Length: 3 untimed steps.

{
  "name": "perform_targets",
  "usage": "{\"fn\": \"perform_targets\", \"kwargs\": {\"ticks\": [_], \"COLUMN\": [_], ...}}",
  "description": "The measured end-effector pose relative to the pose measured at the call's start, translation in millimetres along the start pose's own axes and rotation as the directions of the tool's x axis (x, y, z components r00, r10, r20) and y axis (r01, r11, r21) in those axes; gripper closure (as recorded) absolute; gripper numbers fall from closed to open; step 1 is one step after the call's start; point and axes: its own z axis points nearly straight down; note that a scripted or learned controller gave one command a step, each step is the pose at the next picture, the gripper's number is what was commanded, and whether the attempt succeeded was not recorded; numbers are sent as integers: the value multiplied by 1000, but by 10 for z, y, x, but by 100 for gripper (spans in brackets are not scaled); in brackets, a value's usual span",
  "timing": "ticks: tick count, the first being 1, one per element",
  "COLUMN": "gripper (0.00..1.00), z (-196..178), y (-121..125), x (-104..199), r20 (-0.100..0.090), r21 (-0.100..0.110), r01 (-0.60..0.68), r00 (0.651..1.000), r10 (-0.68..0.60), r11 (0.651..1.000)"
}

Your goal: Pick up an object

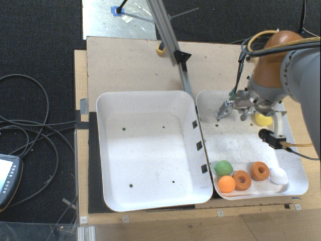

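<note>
My gripper (232, 114) hangs over the far part of the right bin (301, 185), open, with nothing between its fingers. A yellow object (263, 119) lies just right of it, partly hidden by the wrist. Along the bin's near edge sit a green ball (223, 167), an orange ball (226, 184), two brown rings (242, 179) (260, 170) and a white egg-shaped object (278, 175). These near objects lie well apart from the gripper.
The left bin (108, 104) stands beside the right one, their walls meeting at a divider with black clips (199, 145). A slanted grey pole (165, 24) crosses above the bench at the back. Cables run along the arm at the right.
</note>
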Motion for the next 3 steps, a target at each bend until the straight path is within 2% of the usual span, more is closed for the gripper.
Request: {"fn": "perform_targets", "kwargs": {"ticks": [1,3], "gripper": [100,100], "z": [-138,-1266], "y": [19,-33], "x": [-8,-71], "r20": [1,2], "r21": [-7,-11], "r01": [1,0], "r00": [1000,1000], "r10": [-1,0], "r11": [1000,1000]}}
